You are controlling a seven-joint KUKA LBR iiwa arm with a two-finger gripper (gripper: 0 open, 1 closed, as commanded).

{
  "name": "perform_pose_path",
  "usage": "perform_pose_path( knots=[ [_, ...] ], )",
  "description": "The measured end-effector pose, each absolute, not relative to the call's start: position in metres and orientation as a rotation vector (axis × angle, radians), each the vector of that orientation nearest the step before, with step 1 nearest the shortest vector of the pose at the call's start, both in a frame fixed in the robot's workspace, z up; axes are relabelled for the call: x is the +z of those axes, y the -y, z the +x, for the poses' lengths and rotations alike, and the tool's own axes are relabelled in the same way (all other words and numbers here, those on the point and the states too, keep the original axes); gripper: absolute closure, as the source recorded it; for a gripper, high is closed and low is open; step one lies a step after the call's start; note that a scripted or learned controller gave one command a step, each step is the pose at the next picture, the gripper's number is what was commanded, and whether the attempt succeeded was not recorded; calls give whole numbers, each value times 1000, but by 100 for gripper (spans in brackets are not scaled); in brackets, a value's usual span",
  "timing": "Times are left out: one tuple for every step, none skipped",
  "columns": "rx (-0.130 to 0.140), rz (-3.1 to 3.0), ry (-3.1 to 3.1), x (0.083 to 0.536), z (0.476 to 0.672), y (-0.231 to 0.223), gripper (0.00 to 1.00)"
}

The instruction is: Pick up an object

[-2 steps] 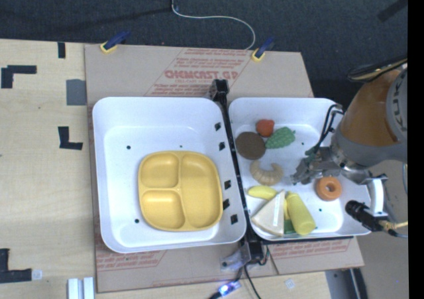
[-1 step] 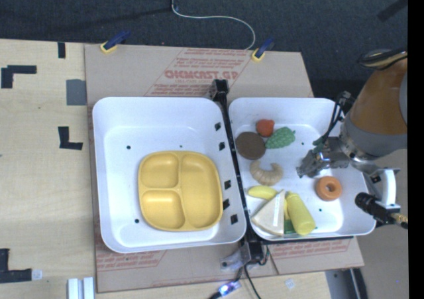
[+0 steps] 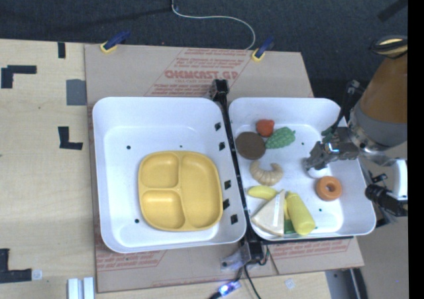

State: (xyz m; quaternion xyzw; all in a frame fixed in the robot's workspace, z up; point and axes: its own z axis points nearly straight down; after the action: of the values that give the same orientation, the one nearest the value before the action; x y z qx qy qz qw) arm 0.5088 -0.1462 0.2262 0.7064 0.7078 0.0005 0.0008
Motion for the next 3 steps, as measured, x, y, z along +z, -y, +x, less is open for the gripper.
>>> perform_pose_path(
  knots=[
    [0,2215,-2230,216,547,100,100],
    [3,2213,-2230,218,591,52,100],
    [2,2215,-2230,215,619,9,100]
  ],
)
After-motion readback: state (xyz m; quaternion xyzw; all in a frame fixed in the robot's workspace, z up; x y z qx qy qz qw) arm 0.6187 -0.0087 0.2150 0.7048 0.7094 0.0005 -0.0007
